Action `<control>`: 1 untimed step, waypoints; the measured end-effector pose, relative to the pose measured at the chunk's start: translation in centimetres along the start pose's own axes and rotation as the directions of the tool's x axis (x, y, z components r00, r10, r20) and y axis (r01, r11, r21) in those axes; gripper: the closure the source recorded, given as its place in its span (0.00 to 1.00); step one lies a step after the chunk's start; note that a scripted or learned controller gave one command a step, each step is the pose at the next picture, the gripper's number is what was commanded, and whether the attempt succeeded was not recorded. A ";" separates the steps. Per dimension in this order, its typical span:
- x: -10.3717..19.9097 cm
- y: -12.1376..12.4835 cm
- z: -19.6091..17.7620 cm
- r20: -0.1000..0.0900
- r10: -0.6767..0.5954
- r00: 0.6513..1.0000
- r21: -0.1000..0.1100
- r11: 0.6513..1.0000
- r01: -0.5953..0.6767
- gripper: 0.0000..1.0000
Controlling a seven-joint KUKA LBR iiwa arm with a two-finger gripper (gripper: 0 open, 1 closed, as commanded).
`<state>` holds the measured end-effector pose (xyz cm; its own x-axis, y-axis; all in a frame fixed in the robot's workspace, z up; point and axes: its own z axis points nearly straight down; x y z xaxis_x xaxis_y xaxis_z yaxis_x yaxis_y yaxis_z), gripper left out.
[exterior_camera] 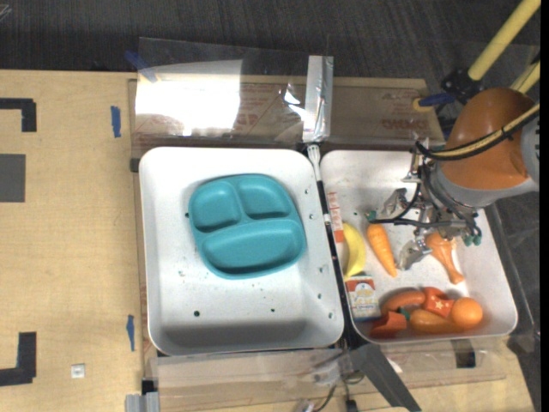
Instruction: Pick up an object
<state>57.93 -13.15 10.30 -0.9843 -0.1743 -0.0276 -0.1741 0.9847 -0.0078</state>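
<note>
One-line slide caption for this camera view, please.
KUKA arm's tool hovers among toy food in the right bin; a teal divided plate sits in the left bin.

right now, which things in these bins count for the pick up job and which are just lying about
For the job:
gripper, down in the right bin
carrot left of it
second carrot right beside it
banana
orange
small carton

Just lying about:
blue divided plate in the left bin
clear plastic sheet behind the bins
</note>
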 end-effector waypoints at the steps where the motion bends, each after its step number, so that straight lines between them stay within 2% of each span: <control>1: 0.8 2.7 0.9 -0.010 0.048 0.999 0.010 0.999 -0.048 0.00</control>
<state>56.72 -10.61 9.39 -0.9917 -0.1271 -0.0183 -0.1268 0.9918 -0.0166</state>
